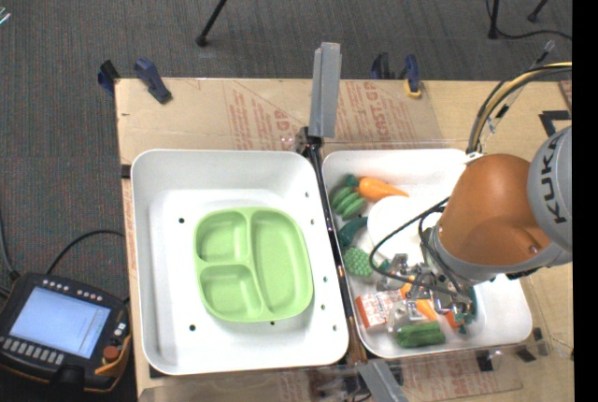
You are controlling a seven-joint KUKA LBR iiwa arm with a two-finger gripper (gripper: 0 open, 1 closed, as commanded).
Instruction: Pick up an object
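The counter (234, 106) carries two shallow white bins side by side. The left bin (154, 204) holds a light green divided plate (252, 263) with three compartments, lying flat near the bin's middle. A grey upright post (325, 90) stands at the far end of the seam between the bins.

The right bin (420, 159) is crowded with small things. Along its left side, toward the far end, lie green pods (347, 200), with an orange carrot (381, 189) just to their right. A white round plate (391, 224) sits near the bin's middle, partly covered by the arm. A green knobbly piece (358, 261) lies near the plate's left edge. Toward the near edge rest a small orange-and-white carton (376, 309) and, to its right, a green vegetable (420, 335).

The arm (495, 213) reaches in from the right, its orange band hanging over the right half of that bin. The end effector (432, 297) is low among the things at the near side of the bin, just above the green vegetable and right of the carton, with a small orange piece (425, 307) close against it. The metal parts and cables hide its tips, so I cannot tell whether it is released or clenched, nor whether anything is grasped.

A teach pendant (64, 327) with a lit screen lies on the floor at the near left.
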